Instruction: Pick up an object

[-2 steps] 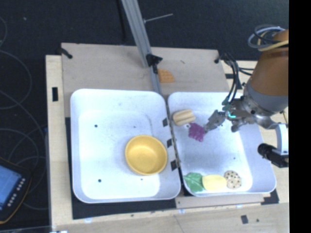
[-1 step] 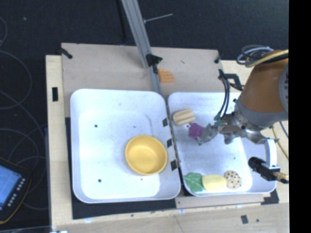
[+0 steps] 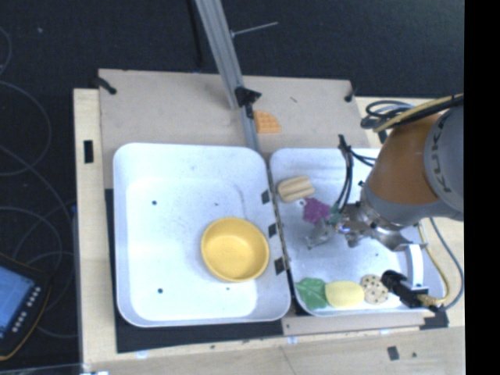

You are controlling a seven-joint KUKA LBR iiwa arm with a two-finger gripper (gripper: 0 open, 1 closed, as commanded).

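Approach step. Gripper (image 3: 319, 237) low in right bin (image 3: 406, 307), fingers apparently spread, nothing between them; purple object (image 3: 316, 208) just beside, near bin's middle. Next: centre over it, close.

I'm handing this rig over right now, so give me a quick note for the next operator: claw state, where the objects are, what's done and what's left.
Claw: low in the right bin, beside the purple object; no object visible between its fingers.
Right bin: tan roll-shaped piece near the top left; green piece, pale yellow piece and spotted cookie along the bottom edge.
Left bin: yellow bowl.
Done: arm is over the right bin.
Left: grasp and lift an object.
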